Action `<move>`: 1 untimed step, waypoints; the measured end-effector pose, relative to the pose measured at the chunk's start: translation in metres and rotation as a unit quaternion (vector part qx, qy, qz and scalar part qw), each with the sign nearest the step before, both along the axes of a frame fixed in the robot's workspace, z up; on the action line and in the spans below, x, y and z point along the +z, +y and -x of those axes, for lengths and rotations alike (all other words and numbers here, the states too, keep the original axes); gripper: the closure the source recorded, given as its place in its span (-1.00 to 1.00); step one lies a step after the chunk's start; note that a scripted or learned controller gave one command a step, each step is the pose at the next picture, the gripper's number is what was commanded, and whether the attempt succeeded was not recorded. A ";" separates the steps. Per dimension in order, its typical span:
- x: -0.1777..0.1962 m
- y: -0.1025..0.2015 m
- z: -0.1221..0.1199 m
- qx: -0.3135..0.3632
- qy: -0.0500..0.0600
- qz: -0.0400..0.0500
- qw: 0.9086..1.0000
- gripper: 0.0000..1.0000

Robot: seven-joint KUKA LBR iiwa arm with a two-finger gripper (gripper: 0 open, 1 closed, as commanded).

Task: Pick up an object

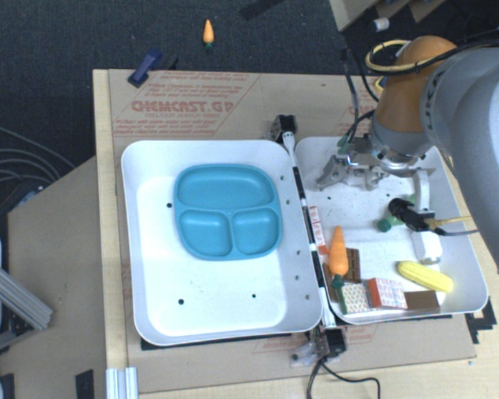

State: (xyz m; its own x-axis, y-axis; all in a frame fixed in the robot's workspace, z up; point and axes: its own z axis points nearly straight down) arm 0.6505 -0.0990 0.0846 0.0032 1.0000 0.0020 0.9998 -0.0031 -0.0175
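Claw (pixel 349 171): at the end of the grey arm (pixel 474 115), low over the far part of the right bin (pixel 474 293); its metal fingers (pixel 331 173) look spread, with nothing between them.
Orange band (pixel 409 86): just above the claw, on the wrist.
Carrot (pixel 338 251): nearer the camera than the claw and well apart from it, lying against the inner wall of the right bin, tip pointing toward the claw.
Banana (pixel 426 276): yellow, nearer the camera and to the view's right of the claw, on the bin floor.
Dark green piece (pixel 391 220): a short way from the claw toward the view's right, beside a black part with a white block (pixel 430 246) under it; what these are cannot be told.
Flat packets (pixel 382 294): brown, red and white, at the near edge of the right bin, far from the claw.
Left bin (pixel 150 306): to the view's left of the claw, holding a blue divided plate (pixel 226 209) with three hollows.
Small orange object (pixel 208 32): on the dark floor beyond the bench, well away from the claw.
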 end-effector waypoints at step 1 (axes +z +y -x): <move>0.010 -0.002 0.001 0.000 0.002 0.002 1.000 1.00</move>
